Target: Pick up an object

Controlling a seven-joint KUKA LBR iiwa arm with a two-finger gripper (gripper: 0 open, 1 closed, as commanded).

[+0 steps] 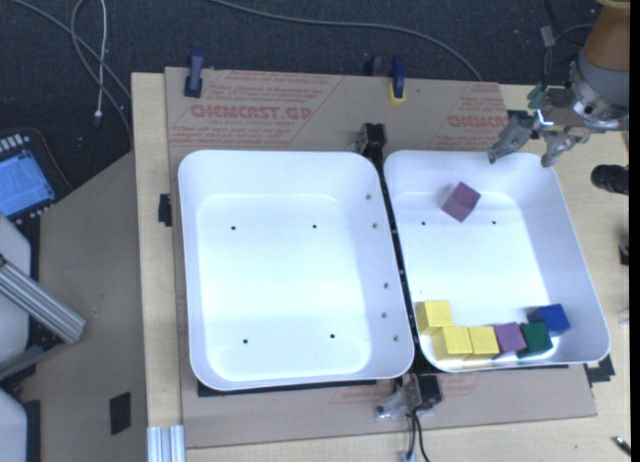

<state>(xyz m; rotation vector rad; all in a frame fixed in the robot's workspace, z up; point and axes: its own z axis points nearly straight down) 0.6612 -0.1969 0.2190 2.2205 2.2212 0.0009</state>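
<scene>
Your claw point(527, 147) hangs over the far right corner of the right bin point(575, 250), with its two fingers spread wide and nothing between them. One finger point(508, 140) points down and to the left over the bin's far rim, and the other point(555, 149) sits just to its right. Above them you can see the grey wrist and the orange band point(607, 42) at the right edge of the scene. A purple cube point(461, 201) lies alone in the far half of the right bin, tilted on the white floor, near the claw but apart from it, lower and to the left. Along the near rim of that bin you have a row of blocks touching one another: a yellow block point(434, 315) at the left, two more yellow blocks point(470, 341) beside it, then a purple block point(510, 336), a green block point(536, 336) and a blue block point(551, 318) at the right end. The left bin point(290, 260) sits beside the right one, their rims meeting in the middle of the bench. Both bins rest on a cardboard sheet point(250, 108) held by blue clamps point(195, 70) at its far edge.
</scene>
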